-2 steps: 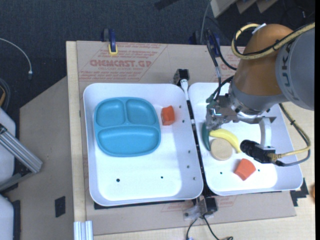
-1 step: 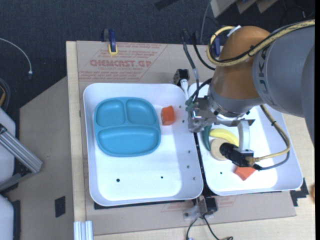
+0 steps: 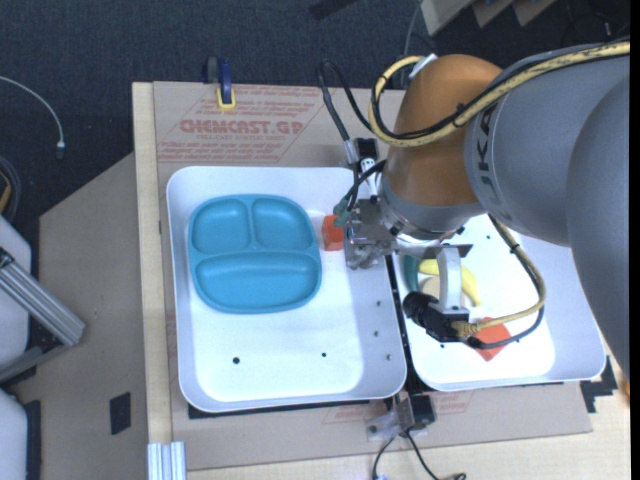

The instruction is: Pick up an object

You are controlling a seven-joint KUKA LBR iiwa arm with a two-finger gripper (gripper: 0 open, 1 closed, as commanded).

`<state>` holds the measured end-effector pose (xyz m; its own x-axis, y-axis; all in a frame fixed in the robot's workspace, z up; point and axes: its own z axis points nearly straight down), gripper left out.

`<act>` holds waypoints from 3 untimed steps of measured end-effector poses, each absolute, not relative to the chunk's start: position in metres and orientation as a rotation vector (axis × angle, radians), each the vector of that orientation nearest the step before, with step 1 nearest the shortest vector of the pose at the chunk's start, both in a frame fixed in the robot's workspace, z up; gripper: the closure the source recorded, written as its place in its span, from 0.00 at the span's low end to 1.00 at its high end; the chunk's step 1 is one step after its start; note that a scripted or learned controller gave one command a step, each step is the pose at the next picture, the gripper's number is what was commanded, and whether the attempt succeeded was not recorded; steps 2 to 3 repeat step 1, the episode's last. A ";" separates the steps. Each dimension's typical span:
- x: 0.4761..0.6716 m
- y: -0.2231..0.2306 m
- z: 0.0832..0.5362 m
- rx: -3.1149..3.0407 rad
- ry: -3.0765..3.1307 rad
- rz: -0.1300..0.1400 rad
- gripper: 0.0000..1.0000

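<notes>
My gripper [image 3: 358, 246] hangs over the right edge of the left bin [image 3: 270, 368], close to the divide between the two bins. A small orange block [image 3: 332, 231] shows right at the gripper's left side, touching or very near it; I cannot tell whether it is held. A blue divided plate [image 3: 255, 253] lies in the upper left part of the left bin. In the right bin [image 3: 560, 358], a yellow object [image 3: 462, 284] and a red piece [image 3: 490, 344] lie partly hidden under the arm's wrist.
The big grey arm with its orange band [image 3: 440, 118] covers much of the right bin. Black cables [image 3: 440, 323] loop below the wrist. Bare white floor fills the lower half of the left bin. A cardboard sheet [image 3: 250, 118] lies behind the bins.
</notes>
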<state>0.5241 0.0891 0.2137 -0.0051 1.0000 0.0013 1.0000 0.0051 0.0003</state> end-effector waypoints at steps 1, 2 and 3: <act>0.524 0.087 0.213 -2.220 -2.222 0.000 0.00; 0.524 0.087 0.213 -2.220 -2.222 0.000 0.00; 0.524 0.087 0.213 -2.220 -2.222 0.000 0.00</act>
